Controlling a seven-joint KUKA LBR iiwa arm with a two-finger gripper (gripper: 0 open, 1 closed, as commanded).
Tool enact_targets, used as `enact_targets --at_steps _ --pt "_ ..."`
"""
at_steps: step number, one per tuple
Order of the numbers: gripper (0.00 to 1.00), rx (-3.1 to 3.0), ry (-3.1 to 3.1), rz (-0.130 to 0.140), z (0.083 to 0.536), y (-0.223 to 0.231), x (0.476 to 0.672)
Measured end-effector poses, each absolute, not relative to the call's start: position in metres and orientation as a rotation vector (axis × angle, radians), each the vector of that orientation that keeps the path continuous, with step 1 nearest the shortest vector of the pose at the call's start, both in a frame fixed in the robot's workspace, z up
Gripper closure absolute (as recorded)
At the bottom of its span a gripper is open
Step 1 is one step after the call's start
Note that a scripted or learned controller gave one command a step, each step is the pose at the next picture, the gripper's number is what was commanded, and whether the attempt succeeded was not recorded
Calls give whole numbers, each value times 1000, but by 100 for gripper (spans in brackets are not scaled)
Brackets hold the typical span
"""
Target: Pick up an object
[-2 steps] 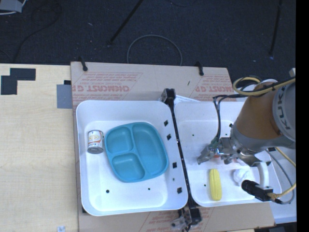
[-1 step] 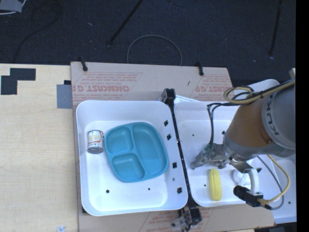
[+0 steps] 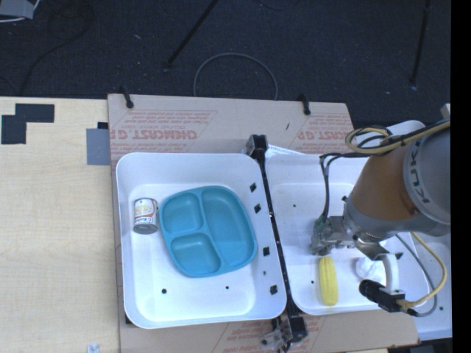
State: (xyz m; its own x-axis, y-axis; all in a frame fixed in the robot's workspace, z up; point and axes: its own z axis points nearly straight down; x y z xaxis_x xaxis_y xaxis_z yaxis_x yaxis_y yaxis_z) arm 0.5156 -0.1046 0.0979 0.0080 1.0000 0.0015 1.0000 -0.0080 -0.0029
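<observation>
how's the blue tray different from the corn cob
The blue tray lies in the left bin; the corn cob lies in the right bin, just below the tool. The tray is blue, wide and flat with three compartments; the cob is yellow, narrow and rounded. The tray looks far larger than the cob. The tray has a small can beside it. Both lie flat on a white bin floor.

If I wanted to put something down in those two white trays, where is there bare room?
The left bin has bare floor along its near edge, below the blue divided plate, and a strip above the small can. The right bin is bare in its far left part; its near right is crowded by the corn cob and the arm.
</observation>
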Motion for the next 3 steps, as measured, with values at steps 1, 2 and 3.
enact_targets --at_steps 1,2,3 --pt "100 -2224 -2217 2 158 -109 513" --pt "100 -2220 -2220 2 202 -109 513" --pt "100 -2216 -2223 1 197 -65 530"
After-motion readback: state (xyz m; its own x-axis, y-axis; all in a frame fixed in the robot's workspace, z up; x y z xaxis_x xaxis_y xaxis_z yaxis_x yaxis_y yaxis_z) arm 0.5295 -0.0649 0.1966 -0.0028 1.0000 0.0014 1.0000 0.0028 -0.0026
